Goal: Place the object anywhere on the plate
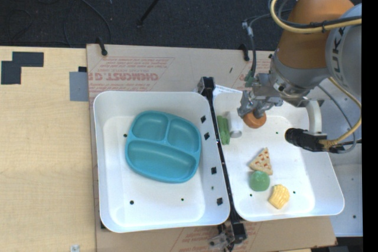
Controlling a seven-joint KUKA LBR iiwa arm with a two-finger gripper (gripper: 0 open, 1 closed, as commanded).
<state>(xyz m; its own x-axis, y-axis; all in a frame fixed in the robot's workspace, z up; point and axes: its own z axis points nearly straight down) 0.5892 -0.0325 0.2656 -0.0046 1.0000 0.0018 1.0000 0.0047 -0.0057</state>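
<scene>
Yellow plastic corn [279, 196], a green round toy [258, 180] and a tan pizza-slice toy [261, 160] lay nearest in the right white bin [322, 186]. In the left white bin [112, 198] sat a teal divided plastic plate [163, 146]. Farther back, over the right bin, the grey gripper [254, 115] clasped a small orange round toy [255, 120] between its fingers.

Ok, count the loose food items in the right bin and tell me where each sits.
5: an orange ball at the gripper, a green piece against the left wall, a wedge mid-bin, a green ball below it, corn nearest. The arm may hide more.
</scene>
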